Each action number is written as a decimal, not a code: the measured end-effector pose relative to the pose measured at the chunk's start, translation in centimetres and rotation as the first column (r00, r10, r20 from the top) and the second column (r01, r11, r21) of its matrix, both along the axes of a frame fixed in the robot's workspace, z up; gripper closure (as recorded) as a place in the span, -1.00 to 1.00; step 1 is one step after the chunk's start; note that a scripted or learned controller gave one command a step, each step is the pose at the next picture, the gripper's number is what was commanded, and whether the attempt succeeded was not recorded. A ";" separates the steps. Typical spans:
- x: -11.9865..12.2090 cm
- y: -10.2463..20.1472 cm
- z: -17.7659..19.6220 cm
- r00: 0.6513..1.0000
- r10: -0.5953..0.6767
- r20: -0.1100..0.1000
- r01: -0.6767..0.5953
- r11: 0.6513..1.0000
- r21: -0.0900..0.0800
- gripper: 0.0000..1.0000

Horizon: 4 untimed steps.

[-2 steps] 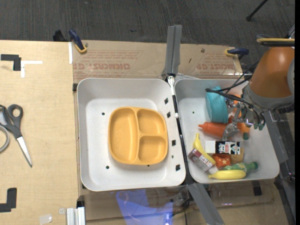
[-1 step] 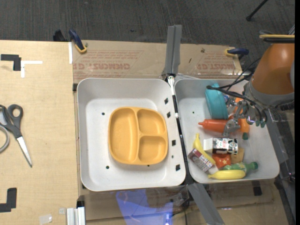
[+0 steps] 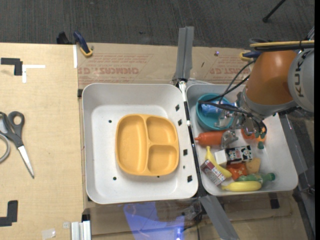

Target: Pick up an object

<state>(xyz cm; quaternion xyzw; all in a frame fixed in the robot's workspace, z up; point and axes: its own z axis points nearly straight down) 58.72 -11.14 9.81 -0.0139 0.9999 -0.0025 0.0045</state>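
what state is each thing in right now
yellow tray: flat, right way up, alone in left bin
blue bowl: upright, right bin
banana: lying at the front wall
scissors: lying on the bench
tool: low over the toy pile

Divided plate (image 3: pixel 147 145) in left bin (image 3: pixel 95 149)

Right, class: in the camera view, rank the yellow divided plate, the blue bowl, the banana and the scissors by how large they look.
1. yellow divided plate
2. scissors, but partly cut off at the view's edge
3. blue bowl, partly hidden by the arm
4. banana
The bowl and the scissors look close, so their order is unsure.
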 end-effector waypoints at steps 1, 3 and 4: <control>-0.1 0.3 -0.5 1.000 0.002 -0.004 -0.002 1.000 0.004 -1.00; 2.7 -2.0 -0.4 0.963 -0.269 -0.003 0.269 0.963 0.005 -1.00; 4.5 0.1 -0.6 0.946 -0.320 -0.041 0.320 0.947 -0.015 -1.00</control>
